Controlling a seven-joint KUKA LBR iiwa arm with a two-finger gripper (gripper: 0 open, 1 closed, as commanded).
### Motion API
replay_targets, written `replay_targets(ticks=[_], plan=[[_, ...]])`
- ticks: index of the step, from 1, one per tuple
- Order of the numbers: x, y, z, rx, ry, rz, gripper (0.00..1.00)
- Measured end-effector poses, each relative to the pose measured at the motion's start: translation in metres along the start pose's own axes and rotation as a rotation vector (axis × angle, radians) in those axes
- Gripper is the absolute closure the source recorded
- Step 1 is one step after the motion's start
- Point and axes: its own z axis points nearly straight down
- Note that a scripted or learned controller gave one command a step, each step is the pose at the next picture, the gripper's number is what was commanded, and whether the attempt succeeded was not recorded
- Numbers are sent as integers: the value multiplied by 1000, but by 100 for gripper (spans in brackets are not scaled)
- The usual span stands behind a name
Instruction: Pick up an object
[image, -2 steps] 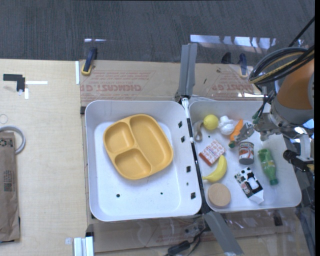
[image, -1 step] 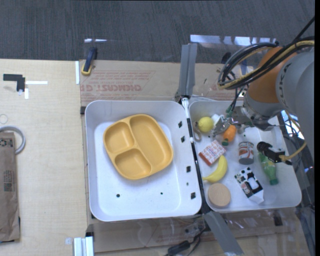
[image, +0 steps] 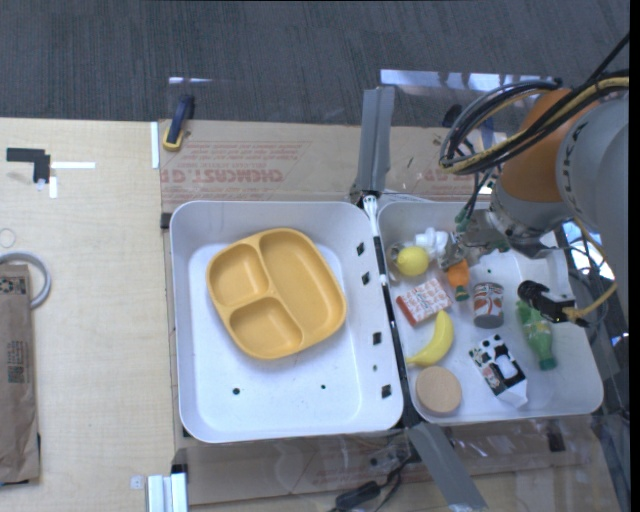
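The right bin (image: 570, 400) holds several objects: a lemon (image: 411, 262), a small white item (image: 432, 240), an orange piece (image: 457, 275), a red and white packet (image: 424, 299), a banana (image: 435, 340), a small can (image: 487, 303), a green bottle (image: 537, 335), a black and white carton (image: 498, 366) and a tan round disc (image: 438, 390). My gripper (image: 463, 248) reaches down into the bin's back part, just above the orange piece and right of the white item. Nothing is visibly held.
The left bin (image: 200, 400) carries a yellow divided plate (image: 275, 292). The grey and orange arm (image: 545, 160) with black cables hangs over the right bin's back right corner. A brown bag (image: 15, 370) lies at the far left of the bench.
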Motion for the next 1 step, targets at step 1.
replay_targets(ticks=[1], plan=[[38, 30, -92, -4, 0, -195, 100]])
